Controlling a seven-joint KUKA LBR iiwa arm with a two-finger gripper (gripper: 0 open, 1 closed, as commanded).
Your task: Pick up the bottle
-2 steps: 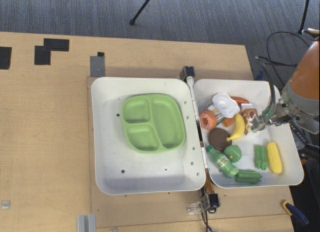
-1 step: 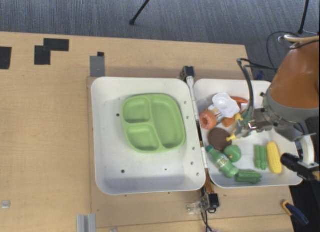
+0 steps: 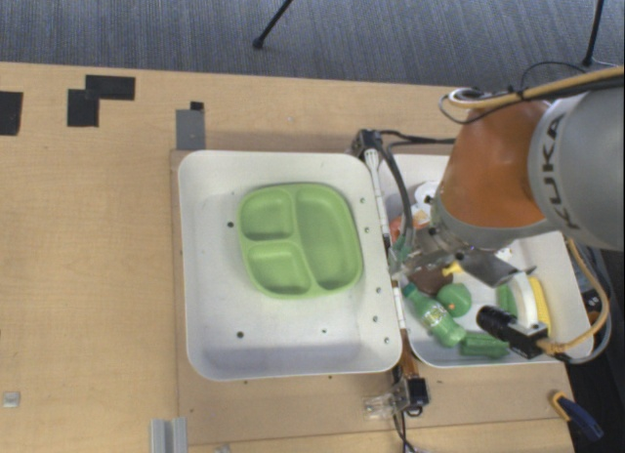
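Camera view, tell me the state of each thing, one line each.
Plate, flat and right side up in the left bin.
Bottle, on its side in the right bin.
Gripper, down in the right bin, close above the bottle.

The grey arm (image 3: 576, 168), orange-banded above the wrist, reached in from the right over the right-hand white bin (image 3: 562, 256). Its gripper (image 3: 424, 273) hung low beside that bin's left wall, just above a green bottle (image 3: 437, 314) that lay on its side in the near left corner. Other green pieces (image 3: 484, 347) and a yellow piece (image 3: 536, 301) lay close around the bottle, while the left bin (image 3: 210, 246) held a green three-compartment plate (image 3: 298, 239), flat near its middle.
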